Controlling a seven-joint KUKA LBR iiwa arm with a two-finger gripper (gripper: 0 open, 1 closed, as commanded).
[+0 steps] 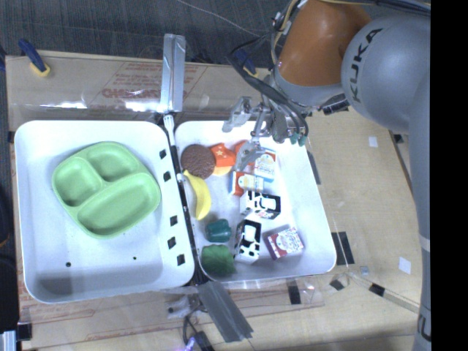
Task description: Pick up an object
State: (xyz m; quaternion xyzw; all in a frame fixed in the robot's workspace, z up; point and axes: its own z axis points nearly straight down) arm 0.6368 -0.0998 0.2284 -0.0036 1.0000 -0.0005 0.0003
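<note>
Green toy (pixel 217 259) sits at the right bin's (pixel 316 218) lower edge. Gripper (pixel 252 151) hangs over a carton (pixel 257 172) at frame center; I cannot tell its jaw state.

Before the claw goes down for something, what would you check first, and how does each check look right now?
1. Items to pick lie in the right bin: ok, several are there.
2. Claw sits over that bin: ok, near its upper edge.
3. Claw already holds something: cannot tell, the fingers are too cluttered to read.
4. Target stands apart from its neighbours: not ok, the brown round item, banana and orange item crowd together.
5. Left bin is not involved: ok, it holds the green divided plate.
</note>
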